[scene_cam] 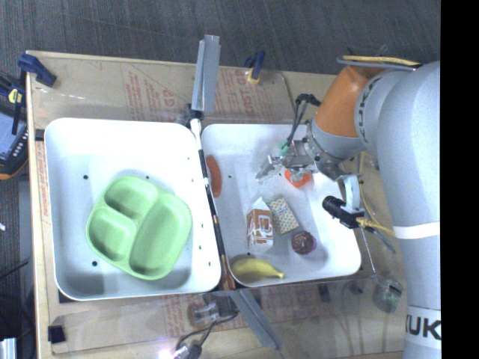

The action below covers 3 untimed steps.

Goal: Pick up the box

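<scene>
The table carries two shallow white bins side by side. The left bin holds a green divided plate, lying flat toward the bin's 6 o'clock side. The right bin holds the rest of the things.

The box, small, white and orange-brown, lies near the middle of the right bin, a little toward 6 o'clock. Just beside it, at its 2 o'clock, lies a small patterned packet, touching or nearly touching the box. At the box's 4 o'clock sits a dark round thing, apart from it. A banana lies along the bin's 6 o'clock wall, below the box. An orange-red long thing rests against the bin's 9 o'clock wall.

The grey arm, with its orange band, reaches in from 3 o'clock. The jaws sit toward the bin's 1 o'clock corner, well apart from the box and at its 1 o'clock; the gripper hangs over a small red thing. Whether the jaws stand apart or together I cannot tell, since the metal parts blur together there. Nothing shows between them.
</scene>
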{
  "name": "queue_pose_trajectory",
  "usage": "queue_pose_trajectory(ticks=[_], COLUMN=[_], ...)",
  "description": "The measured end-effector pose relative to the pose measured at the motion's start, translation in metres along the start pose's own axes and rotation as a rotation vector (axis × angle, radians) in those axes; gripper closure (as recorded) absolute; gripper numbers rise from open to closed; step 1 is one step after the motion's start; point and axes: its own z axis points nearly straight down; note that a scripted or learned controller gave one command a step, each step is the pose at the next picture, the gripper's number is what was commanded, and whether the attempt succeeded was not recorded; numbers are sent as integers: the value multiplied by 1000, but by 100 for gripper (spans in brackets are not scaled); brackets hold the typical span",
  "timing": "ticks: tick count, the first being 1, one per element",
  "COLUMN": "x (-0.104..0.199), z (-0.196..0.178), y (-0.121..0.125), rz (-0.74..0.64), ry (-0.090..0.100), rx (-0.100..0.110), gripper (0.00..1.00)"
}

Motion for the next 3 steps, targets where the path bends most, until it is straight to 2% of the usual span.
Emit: queue_pose_trajectory(ticks=[1,2,3], x=[0,-1,52], z=[23,13,-102], y=[-93,-92,-94], rz=[-14,-19,-113], ry=[-1,-3,0], rx=[-3,-3,-4], gripper=[0,100,100])
